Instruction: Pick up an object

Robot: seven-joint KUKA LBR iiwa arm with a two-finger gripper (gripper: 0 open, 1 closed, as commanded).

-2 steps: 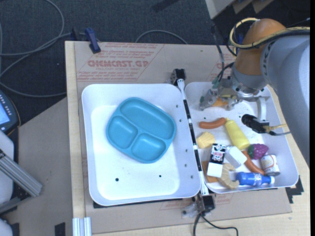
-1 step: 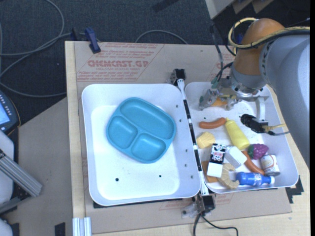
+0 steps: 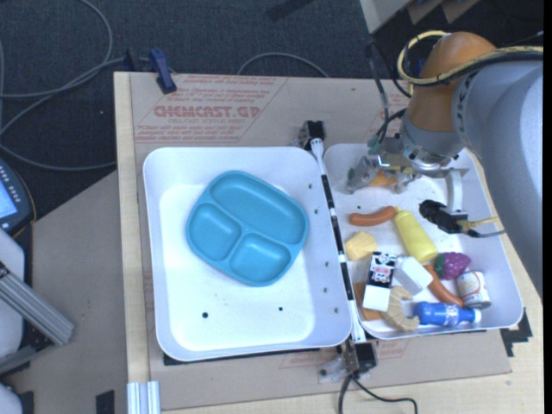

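My gripper (image 3: 376,172) hangs low over the far left part of the right bin (image 3: 511,293), under the orange band of the arm. A small orange and yellow thing (image 3: 398,178) lies right beside it; whether it is gripped is hidden. Just in front lie a red sausage (image 3: 373,217) and a yellow bottle (image 3: 416,236). Nearer the front sit a cheese wedge (image 3: 360,245), a black and white carton (image 3: 382,269), purple grapes (image 3: 454,263), a carrot (image 3: 444,290), a small can (image 3: 473,288), a white block (image 3: 377,298) and a blue bottle (image 3: 444,315).
The left bin (image 3: 172,300) holds a blue divided plate (image 3: 247,227) in its far middle. The ridge where the two bins meet runs just left of the gripper. A blue clamp (image 3: 160,69) sits at the bench's far left corner.
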